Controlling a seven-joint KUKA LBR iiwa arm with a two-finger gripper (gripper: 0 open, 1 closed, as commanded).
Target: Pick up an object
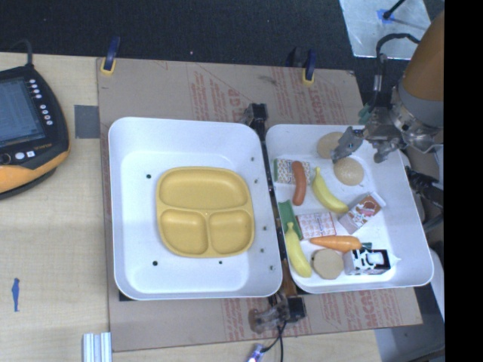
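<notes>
Objects for picking lie in the right bin: a round tan cookie near its far end, a second one beside it at the far rim, a sausage, a yellow banana, a carrot, a second banana, a round biscuit, a green strip, and several small packets. From my remote station I see the claw over the far end of this bin, its two dark fingers spread wide, one on each side of the near cookie and holding nothing. In the left bin rests a yellow divided tray with three compartments. Both bins sit on a brown board on the tabletop; a control tablet lies at the left.
</notes>
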